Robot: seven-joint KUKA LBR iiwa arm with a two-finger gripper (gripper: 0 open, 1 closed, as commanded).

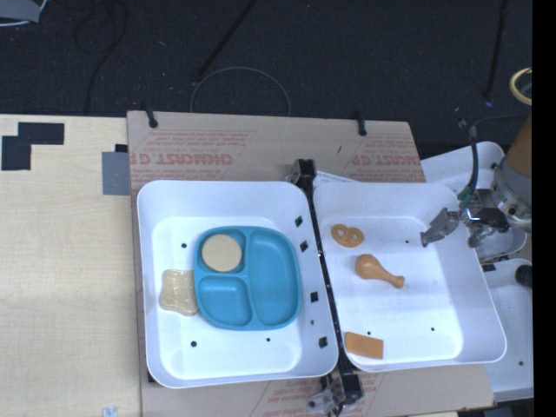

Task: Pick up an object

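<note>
The gripper (452, 224) is hovering at the right edge of the right bin (473, 320), jaws looking spread and grasping nothing. The nearest target, a drumstick (379, 270), is lying mid-bin, apart from the fingers — the arm is best coming straight down over its thick end, jaws set across it. That bin is holding three things: one drumstick, one pretzel (347, 234), one orange wedge (364, 346). The left bin (165, 354) is holding three — one blue tray (261, 294), one round biscuit (221, 252) in it, one pale slice (177, 292) beside it
</note>
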